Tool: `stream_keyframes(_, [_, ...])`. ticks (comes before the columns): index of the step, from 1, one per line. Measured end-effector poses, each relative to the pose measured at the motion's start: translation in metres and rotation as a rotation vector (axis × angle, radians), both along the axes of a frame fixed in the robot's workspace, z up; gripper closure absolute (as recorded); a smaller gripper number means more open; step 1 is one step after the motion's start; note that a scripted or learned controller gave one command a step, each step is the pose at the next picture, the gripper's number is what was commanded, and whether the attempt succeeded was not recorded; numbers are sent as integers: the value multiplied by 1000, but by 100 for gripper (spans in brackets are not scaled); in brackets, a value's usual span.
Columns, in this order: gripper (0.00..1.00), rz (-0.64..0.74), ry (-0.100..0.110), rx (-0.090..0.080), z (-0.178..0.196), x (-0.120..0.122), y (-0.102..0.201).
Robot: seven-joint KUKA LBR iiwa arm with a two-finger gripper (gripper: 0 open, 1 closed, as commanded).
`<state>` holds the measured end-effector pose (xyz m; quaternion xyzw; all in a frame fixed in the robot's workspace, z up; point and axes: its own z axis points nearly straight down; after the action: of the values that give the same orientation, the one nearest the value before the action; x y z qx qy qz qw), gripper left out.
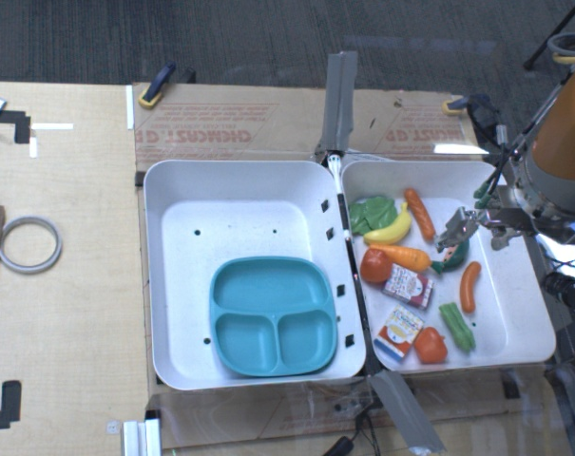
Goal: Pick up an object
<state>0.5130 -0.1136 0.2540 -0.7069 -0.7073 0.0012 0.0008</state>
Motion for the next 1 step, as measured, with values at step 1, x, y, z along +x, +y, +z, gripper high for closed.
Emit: stream_keyframes(1, [0,354,-3,0,98,-31,-3])
